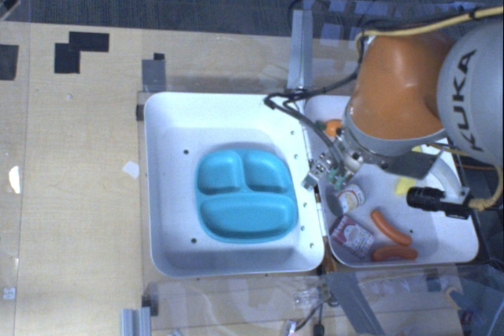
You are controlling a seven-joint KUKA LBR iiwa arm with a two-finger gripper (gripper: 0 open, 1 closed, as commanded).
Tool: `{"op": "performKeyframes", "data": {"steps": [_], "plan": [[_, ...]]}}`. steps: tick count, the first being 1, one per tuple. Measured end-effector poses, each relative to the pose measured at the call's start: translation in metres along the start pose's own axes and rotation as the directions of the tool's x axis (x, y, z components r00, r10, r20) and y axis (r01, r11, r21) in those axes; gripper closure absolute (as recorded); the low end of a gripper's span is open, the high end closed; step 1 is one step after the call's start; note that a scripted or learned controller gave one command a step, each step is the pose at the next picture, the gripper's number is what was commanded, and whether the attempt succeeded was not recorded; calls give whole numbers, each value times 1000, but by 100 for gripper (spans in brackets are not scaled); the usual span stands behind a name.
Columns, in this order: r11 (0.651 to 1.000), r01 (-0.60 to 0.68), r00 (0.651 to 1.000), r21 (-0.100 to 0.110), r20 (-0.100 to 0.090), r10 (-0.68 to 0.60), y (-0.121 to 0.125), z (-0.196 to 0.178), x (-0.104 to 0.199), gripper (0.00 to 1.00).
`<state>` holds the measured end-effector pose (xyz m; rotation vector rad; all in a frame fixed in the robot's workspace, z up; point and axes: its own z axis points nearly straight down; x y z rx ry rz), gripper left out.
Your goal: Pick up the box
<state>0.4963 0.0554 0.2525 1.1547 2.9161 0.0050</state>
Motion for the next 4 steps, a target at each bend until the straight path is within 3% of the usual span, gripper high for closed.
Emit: {"op": "performKeyframes", "data": {"steps": [1, 2, 3, 4], "plan": [[994, 106, 994, -1, 3, -106, 56, -13, -93, 100], [994, 106, 994, -1, 3, -106, 56, -13, -93, 0], [1000, 2, 1000, 1, 1, -2, 51, 68, -161, 0], [977, 214, 977, -3, 4, -214, 88, 29, -128, 0]]}}
